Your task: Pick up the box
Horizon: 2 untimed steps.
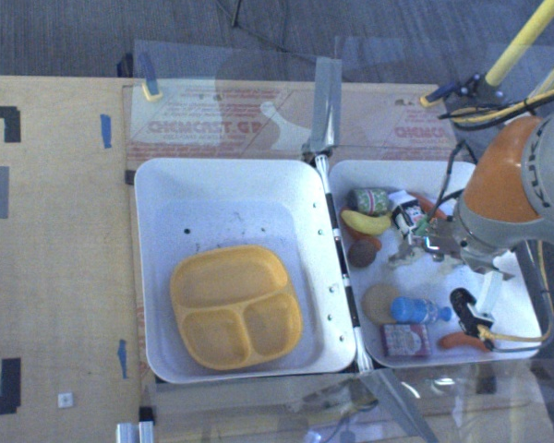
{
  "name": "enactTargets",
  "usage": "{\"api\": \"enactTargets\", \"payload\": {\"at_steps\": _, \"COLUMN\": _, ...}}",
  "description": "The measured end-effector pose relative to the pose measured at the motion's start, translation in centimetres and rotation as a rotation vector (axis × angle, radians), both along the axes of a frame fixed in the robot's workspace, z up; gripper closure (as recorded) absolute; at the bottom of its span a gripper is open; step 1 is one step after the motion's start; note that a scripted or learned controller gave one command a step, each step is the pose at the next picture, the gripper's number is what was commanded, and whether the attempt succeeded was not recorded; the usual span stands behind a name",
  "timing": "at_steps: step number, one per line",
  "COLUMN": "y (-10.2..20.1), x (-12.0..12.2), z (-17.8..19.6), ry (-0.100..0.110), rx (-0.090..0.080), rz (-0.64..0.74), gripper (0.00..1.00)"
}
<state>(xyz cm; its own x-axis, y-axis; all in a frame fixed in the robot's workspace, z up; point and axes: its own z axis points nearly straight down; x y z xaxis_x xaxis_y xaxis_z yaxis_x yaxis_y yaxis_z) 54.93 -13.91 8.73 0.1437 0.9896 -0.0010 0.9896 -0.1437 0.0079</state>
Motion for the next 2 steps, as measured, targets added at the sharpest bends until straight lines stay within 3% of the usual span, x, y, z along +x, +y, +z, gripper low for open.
{"api": "enactTargets", "payload": {"at_steps": 1, "y": -4.7, "x": -5.5, "z": 0.0, "ry": 0.003, "rx": -0.001, "rz": 0.009, "gripper": 0.00}}
{"api": "enactTargets", "payload": {"at_steps": 2, "y": -2.8, "x": 2.3, "z": 0.0, "ry": 0.002, "rx": -0.002, "rz": 0.183, "gripper": 0.00}}
